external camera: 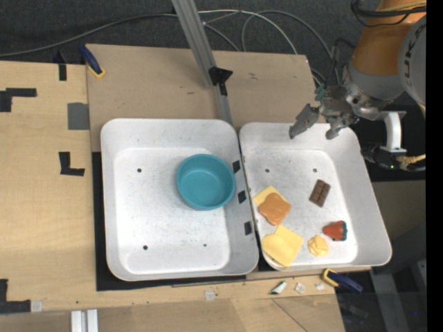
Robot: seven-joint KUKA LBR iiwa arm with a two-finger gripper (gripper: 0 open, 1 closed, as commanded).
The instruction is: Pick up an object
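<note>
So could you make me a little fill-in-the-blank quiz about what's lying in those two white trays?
1. The teal bowl sits alone in the ____ bin.
2. The gripper hangs over the far edge of the ____ bin, and its fingers are spread ____.
3. The small brown block lies in the same bin as the ____ toy near the front corner.

Missing words: left; right; open; red
</note>
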